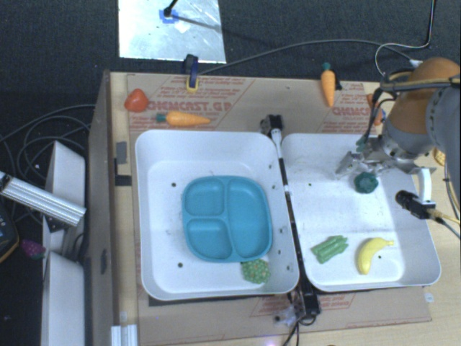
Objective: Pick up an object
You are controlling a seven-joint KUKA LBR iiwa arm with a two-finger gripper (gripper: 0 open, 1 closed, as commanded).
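Observation:
My gripper point(362, 169) hangs over the back of the right bin point(311, 166), reaching in from the right, its metal fingers spread open. A small round teal object point(366, 184) lies on the bin floor right at the fingertips, not gripped. Nearer the front of the same bin lie a green bean pod point(330, 248) and a yellow banana point(373, 253).
The left bin point(160, 193) holds a blue divided plate point(227, 217) and a green bumpy ball point(255, 270) at its front edge. Behind the bins on the cardboard lie a red tomato point(136, 100), a carrot point(187, 119) and another carrot point(328, 85).

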